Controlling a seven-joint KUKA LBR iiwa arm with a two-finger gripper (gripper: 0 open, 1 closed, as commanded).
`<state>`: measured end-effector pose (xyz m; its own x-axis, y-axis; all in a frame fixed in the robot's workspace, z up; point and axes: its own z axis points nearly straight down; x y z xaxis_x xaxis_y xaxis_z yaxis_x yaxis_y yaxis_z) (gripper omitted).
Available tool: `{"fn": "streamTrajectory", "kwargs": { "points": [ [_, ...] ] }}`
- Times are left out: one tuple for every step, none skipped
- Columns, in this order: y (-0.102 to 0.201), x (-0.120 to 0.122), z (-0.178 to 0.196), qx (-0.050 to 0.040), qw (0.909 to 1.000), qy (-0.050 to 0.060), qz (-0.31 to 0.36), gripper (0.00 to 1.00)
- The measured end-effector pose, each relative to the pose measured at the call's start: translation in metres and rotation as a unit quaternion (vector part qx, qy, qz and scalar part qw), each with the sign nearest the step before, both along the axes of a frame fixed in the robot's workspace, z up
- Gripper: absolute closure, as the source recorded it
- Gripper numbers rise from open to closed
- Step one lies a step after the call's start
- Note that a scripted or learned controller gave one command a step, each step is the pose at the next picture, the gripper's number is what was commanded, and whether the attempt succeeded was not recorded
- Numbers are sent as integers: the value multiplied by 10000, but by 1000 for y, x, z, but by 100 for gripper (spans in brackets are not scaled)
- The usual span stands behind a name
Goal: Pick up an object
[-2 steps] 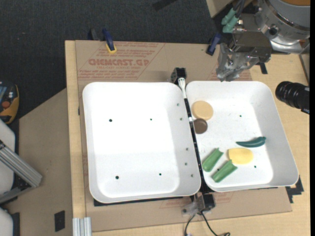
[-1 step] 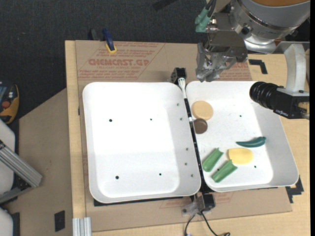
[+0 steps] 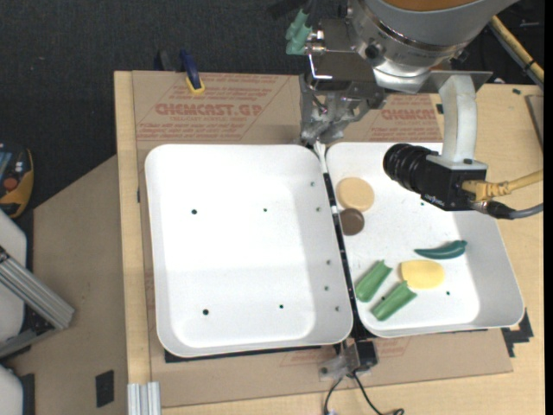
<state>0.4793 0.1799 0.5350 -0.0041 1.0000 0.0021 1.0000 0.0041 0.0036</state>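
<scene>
Honestly, I could not tell how the jaws of the gripper (image 3: 321, 132) stood at the far bin edge, so I meant to descend squarely over the tan disc (image 3: 355, 194) in the right bin (image 3: 492, 258).

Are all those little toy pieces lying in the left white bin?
No, the tan disc, yellow piece and green pieces all lie in the right bin.
</scene>
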Motion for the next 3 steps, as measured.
{"fn": "streamTrajectory", "kwargs": {
  "points": [
    [-1, 0, 11, 4, 10000, -19, -8, 100],
    [-1, 1, 22, 9, 10000, -34, -3, 100],
    [47, -1, -1, -16, 10000, 40, 3, 100]
  ]
}}
